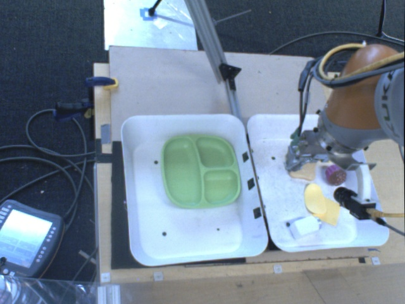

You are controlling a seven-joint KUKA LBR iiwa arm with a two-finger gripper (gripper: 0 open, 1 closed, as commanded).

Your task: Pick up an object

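— Nearest the lens, what sits at the front of the right bin [278, 233]?

— White, a small box-like block [304, 226], lying flat by the front wall. Just behind it a yellow piece [321, 205], curved like a soft wedge, close to the block; I cannot tell whether they touch.

— And the gripper [300, 159]?

— It is down in the right bin, at the middle of the floor, metal parts pointing left and down. Whether the fingers are spread or closed I cannot tell; the wrist hides them. A tan, flat piece [304, 172] lies right under its tip, partly covered by it. Contact cannot be judged from this angle.

— Anything else near it?

— A small purple, roundish object [334, 174], just right of the tan piece and behind the yellow one. A black cylinder on the arm's tooling [349, 201] hangs over the yellow piece's right side.

— The arm [361, 94] itself?

— Grey with a broad orange section, coming in from the right above the bin's back right corner, with yellow and black cables looped over it.

— The other bin?

— The left bin [142, 233] holds a light green divided plate [201, 171], three compartments, lying flat near the middle, well apart from the gripper.

— Around the bins?

— Both rest on a pale table [171, 81]. A grey pole [209, 37] slants down to the bins' shared back edge. A blue and yellow clamp [101, 82] grips the table's left edge, and a control pendant [25, 233] with a lit screen lies on the dark floor at lower left.
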